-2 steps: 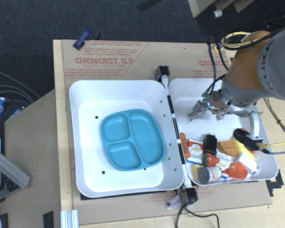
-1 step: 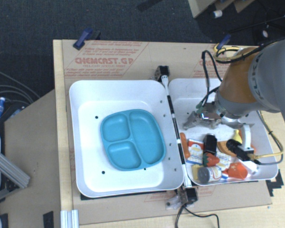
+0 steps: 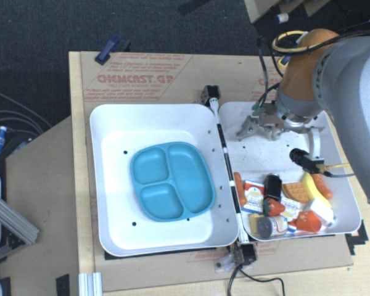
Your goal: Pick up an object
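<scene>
**Inspector:** Left to right. The left white shallow bin (image 3: pixel 105 165) holds a blue plastic divided plate (image 3: pixel 171 181), lying flat at its middle. It is wide and smooth, with a low rim, so I judge it a poor candidate.

**Clerk:** And the pick candidates?

**Inspector:** They are in the right white shallow bin (image 3: pixel 234 119), heaped at its near end. At the left wall lies a slim orange carrot-shaped toy (image 3: pixel 237 187). Right of it is a small white carton with a red label (image 3: pixel 253 197), then a black upright cylinder (image 3: pixel 272 187) and a yellow banana-shaped toy (image 3: pixel 314 187). All are touching or overlapping.

**Clerk:** How will they handle?

**Inspector:** In my judgement they are light, stiff, hollow plastic, rather slick and not fragile. The black cylinder stands proud of the heap, so a grip across its narrow body looks soundest. The carton offers flat sides, but its neighbours crowd it.

**Clerk:** Gripper status?

**Inspector:** The two-finger gripper (image 3: pixel 277 137) is at the far end of the right bin, well apart from the heap. Its fingers (image 3: pixel 243 130) appear spread, with nothing between them. Nothing is held.
</scene>
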You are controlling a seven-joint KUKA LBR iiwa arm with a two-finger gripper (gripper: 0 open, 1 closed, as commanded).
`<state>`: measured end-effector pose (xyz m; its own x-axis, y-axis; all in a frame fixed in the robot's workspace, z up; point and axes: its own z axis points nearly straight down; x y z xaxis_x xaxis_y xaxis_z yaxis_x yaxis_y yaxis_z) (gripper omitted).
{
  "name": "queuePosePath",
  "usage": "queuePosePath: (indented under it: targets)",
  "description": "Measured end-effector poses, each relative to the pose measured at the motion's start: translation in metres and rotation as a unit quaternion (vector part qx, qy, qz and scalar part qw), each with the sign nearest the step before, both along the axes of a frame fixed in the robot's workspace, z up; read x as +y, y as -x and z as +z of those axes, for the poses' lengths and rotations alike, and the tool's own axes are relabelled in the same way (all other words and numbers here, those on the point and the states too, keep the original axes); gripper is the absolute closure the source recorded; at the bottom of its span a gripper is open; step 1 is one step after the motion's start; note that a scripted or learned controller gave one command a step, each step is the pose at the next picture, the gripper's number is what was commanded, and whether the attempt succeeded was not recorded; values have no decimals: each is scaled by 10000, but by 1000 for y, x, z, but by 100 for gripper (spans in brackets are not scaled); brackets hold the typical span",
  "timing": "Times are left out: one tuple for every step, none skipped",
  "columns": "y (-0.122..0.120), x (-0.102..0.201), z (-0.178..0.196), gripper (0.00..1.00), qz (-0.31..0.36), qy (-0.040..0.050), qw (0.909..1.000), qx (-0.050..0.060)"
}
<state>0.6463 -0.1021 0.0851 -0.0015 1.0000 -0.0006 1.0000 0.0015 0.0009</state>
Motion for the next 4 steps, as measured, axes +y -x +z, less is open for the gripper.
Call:
queuePosePath:
  targets:
    - [95,-6,-1,0,-12,-7,10000,18]
    - [94,-6,9,100,-13,-5,10000,2]
    - [122,12,100,100,-6,-2,10000,0]
    - [82,13,139,100,-4,-1,10000,-1]
